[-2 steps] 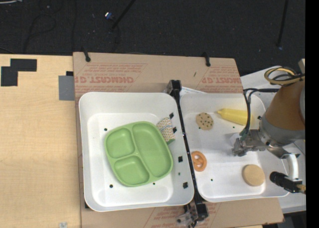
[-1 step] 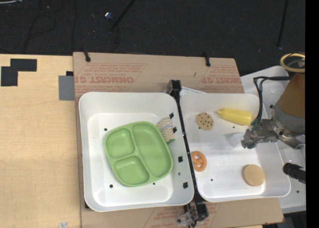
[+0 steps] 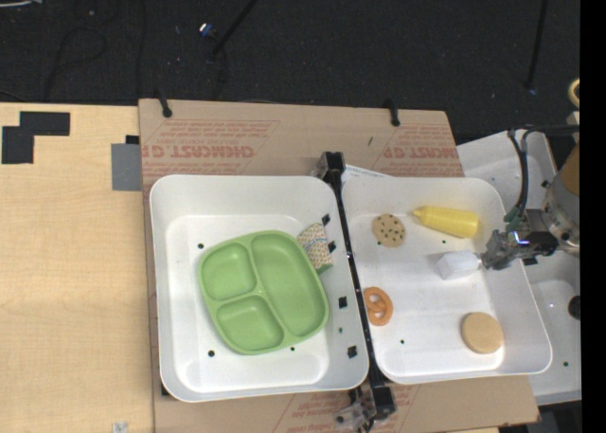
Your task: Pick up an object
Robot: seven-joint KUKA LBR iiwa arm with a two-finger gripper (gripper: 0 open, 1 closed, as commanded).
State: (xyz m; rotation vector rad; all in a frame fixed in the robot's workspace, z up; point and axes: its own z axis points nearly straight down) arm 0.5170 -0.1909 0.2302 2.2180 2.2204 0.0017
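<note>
Two shallow white bins sat side by side on the bench, and the sorting between them looked deliberate: the left bin (image 3: pixel 175 232) held a green divided plate (image 3: pixel 262 291) lying flat near its middle, with a small patterned scrap (image 3: pixel 316 243) tucked against the plate's upper right edge, while the right bin (image 3: pixel 530 346) carried the loose small things the arm could choose from. These were spread well apart, which left room around each for a grasp: a cookie (image 3: pixel 388 228) near the top left, a yellow bottle (image 3: pixel 447 221) lying on its side just beside it to the right, a pretzel (image 3: pixel 378 306) low on the left near the divider, a round tan biscuit (image 3: pixel 483 333) toward the lower right, and a pale white block (image 3: pixel 456 264) near the middle. The gripper (image 3: pixel 499 253) had reached in from the right, low at the right rim of that bin, its tip just beside the white block. That placement suggested the block was the chosen target, being the nearest piece to the arm's entry side. Whether the tool was spread or closed could not be told, since it appeared small and dark against the bin wall, and nothing was visibly held, so the pick looked not yet made.
</note>
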